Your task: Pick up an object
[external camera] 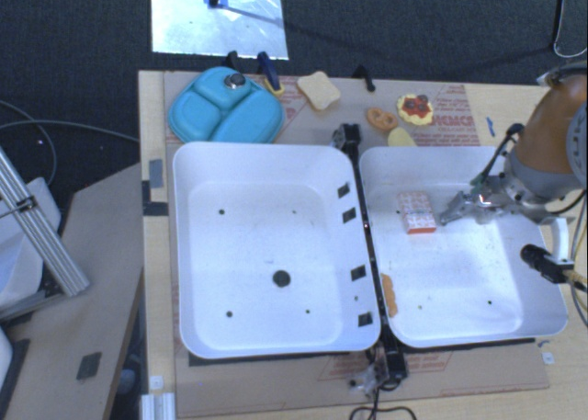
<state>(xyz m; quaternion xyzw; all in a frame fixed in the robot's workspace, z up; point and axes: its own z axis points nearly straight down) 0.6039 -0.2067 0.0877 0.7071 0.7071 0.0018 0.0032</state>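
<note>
In the right bin (514,317), a small pink-and-white box (417,212) lies near the far left corner, just left of the gripper (452,215) (fingers too blurred to tell), nothing between them. An orange piece (389,295) rests against the bin's left wall, nearer.

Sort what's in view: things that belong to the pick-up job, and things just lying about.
Job:
- gripper, in the right bin
- small box in that bin, just beside the gripper
- orange piece at that bin's left wall

Lying about:
- blue tray
- toast
- pretzel
- pizza toy
- left bin
</note>
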